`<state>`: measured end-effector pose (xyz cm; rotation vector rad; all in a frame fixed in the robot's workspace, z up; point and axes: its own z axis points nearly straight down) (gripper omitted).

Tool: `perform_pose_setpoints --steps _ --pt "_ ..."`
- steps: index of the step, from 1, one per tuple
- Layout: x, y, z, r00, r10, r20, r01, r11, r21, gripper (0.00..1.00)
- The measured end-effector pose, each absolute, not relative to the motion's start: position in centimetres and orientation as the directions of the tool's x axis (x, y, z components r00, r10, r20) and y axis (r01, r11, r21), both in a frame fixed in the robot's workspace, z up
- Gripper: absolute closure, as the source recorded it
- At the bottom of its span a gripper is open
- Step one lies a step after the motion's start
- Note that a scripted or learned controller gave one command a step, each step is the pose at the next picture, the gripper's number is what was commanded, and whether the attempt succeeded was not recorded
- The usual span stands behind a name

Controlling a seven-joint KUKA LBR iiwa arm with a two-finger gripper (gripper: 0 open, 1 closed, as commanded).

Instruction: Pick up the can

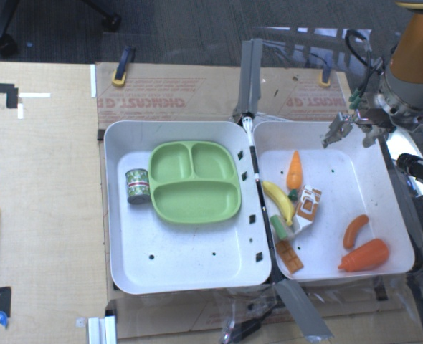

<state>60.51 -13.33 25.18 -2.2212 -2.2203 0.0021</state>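
Seen from above at a slant: two shallow white bins side by side on a pale wooden table (39, 192). In the left bin (186, 271), a small can (138, 186) lying against the left edge of a green divided plate (195, 181), its patterned green label too small to read. In the right bin (380, 185), a scatter of toy food: a banana (279, 201), a small orange carrot (294, 169), a white-and-orange carton (308, 206) with unreadable print, a brown waffle-like piece (289, 256), a sausage (355, 231) and a large carrot (366, 256). At upper right of the frame, the grey arm with its orange band (416, 45), the hand (356, 129) poised over the right bin's far rim, well apart from the can; fingers spread apart, gripping nothing. Behind the bins, brown cardboard (161, 92) printed in red, upside down, apparently "CHEMCAST GP".
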Motion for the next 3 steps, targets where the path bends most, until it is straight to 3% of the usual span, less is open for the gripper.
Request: perform_pose_setpoints --steps 1,2,3 --pt "53.9 -11.2 13.0 0.014 1.0 0.0 1.0 -0.014 -0.004 0.0" --pt "52.4 -9.3 9.3 0.528 0.849 0.002 0.849 -0.528 0.0 0.0" --pt "52.3 -9.5 10.1 0.532 0.847 0.0 0.847 -0.532 -0.003 1.0"
